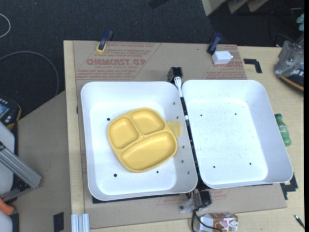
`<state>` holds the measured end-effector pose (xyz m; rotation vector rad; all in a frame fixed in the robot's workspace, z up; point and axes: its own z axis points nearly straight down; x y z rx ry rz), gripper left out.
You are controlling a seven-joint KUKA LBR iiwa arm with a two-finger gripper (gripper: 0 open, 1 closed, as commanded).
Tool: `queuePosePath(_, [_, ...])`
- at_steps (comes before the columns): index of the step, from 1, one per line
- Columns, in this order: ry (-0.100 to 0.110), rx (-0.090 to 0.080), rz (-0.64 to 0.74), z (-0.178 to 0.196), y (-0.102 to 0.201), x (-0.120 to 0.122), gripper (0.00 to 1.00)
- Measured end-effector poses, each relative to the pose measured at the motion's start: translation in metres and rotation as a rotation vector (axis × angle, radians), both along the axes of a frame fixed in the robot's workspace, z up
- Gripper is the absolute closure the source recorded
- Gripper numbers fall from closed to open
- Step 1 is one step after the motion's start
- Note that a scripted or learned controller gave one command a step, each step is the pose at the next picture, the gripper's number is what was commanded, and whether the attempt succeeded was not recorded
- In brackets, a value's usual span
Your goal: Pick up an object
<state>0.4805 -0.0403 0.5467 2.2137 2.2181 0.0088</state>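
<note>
A yellow plate with three compartments lies flat in the left bin, nearer its right wall. Whether the gripper's jaws are spread cannot be told.

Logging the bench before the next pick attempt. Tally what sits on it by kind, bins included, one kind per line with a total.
White bins: 2 (left, right)
Yellow divided plates: 1, in the left bin
Clamps at the board's far edge: 2 (yellow-tipped, blue)
Total: 5
</note>
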Motion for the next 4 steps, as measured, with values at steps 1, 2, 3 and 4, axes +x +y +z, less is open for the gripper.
queuePosePath(1, [0.019, 0.002, -0.005, -0.123, -0.003, -0.002, 1.0])
queuePosePath(2, [0.016, 0.002, 0.002, -0.174, 0.04, -0.001, 1.0])
queuePosePath(3, [0.005, 0.004, 0.006, -0.152, 0.116, -0.001, 1.0])
queuePosePath(4, [0.006, 0.002, -0.001, -0.116, 0.107, -0.001, 1.0])
